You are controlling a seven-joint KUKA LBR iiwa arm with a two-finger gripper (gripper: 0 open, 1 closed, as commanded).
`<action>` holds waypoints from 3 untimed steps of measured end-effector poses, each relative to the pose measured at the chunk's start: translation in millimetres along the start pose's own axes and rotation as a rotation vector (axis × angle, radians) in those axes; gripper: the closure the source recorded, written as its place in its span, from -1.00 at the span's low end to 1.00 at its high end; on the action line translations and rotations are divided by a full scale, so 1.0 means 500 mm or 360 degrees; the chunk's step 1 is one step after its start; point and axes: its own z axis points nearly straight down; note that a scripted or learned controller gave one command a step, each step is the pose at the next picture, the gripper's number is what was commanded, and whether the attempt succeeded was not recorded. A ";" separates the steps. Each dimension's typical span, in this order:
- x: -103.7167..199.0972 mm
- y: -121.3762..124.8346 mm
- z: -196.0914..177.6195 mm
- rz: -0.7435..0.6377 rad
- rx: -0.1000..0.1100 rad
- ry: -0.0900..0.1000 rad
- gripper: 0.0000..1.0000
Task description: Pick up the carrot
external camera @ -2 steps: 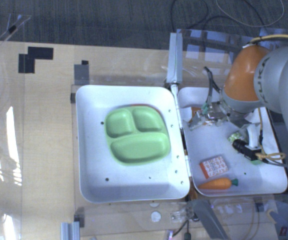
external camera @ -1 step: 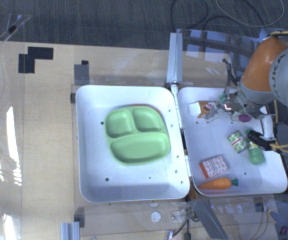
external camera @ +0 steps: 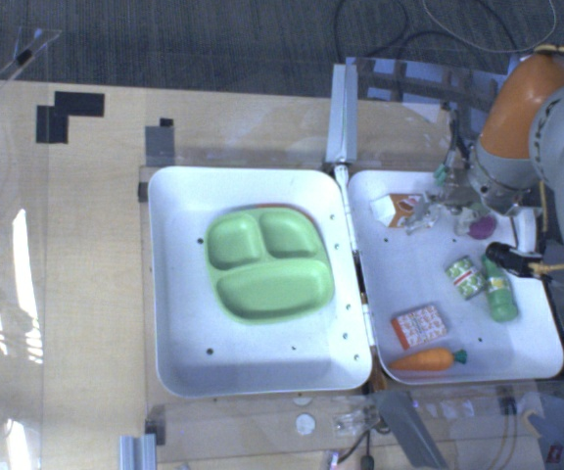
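Observation:
The carrot (external camera: pixel 425 360), orange with a green tip at its right end, lies flat along the near wall of the right bin (external camera: pixel 546 355). My gripper (external camera: pixel 429 211) hangs over the far part of that bin, well away from the carrot. It is beside a small white and orange carton (external camera: pixel 390 208). Nothing shows in its grasp.
In the right bin lie a red and white box (external camera: pixel 419 326) just above the carrot, a small green can (external camera: pixel 465 275), a green bottle (external camera: pixel 500 297) and a purple object (external camera: pixel 481 226). The left bin (external camera: pixel 179 360) holds a green divided plate (external camera: pixel 267 262).

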 end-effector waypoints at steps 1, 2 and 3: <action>0.034 -0.006 0.008 0.0058 0.0001 -0.0052 -1.00; -0.011 0.001 -0.011 0.0157 0.0016 0.0007 -1.00; -0.014 -0.005 0.020 0.0285 0.0033 -0.0020 -1.00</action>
